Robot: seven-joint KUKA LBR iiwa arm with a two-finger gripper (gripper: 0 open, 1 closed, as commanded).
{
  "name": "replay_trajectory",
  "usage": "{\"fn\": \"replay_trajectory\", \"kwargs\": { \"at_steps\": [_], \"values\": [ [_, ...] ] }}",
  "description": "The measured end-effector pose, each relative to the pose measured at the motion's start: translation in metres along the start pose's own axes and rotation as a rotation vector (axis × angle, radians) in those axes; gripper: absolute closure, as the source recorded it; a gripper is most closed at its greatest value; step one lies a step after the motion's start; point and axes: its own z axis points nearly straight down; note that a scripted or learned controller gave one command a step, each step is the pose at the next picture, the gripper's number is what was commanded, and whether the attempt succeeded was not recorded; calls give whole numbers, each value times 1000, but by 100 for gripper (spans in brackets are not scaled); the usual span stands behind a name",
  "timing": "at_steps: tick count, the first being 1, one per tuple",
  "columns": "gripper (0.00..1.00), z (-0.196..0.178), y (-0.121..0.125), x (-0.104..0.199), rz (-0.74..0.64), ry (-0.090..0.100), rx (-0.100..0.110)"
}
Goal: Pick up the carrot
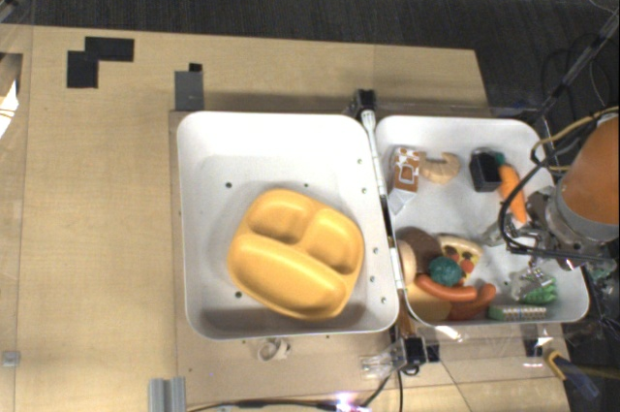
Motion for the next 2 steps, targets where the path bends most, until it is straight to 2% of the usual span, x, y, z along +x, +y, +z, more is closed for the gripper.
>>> {"fn": "replay_trajectory", "kwargs": {
  "at_steps": [1, 2],
  "values": [
    [0, 1, 1, -1, -471, -2, -5],
    [0, 0, 3, 3, -472, -4, -2]
  ]
}}
